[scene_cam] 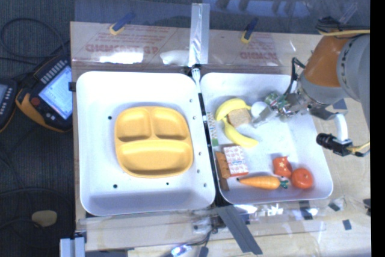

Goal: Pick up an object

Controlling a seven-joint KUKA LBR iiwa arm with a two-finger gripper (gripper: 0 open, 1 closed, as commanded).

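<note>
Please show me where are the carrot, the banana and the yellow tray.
carrot (260,182), camera view, middle of its orange body.
banana (231,109), camera view, upper curve of the peel.
yellow tray (154,152), camera view, floor of its wide front compartment.

Yellow tray (154,140); yellow banana (231,123); orange carrot (260,182); red tomato (302,178).

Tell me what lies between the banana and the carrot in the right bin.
In the camera view, a small red and white packet lies between the banana above and the carrot below.
</note>
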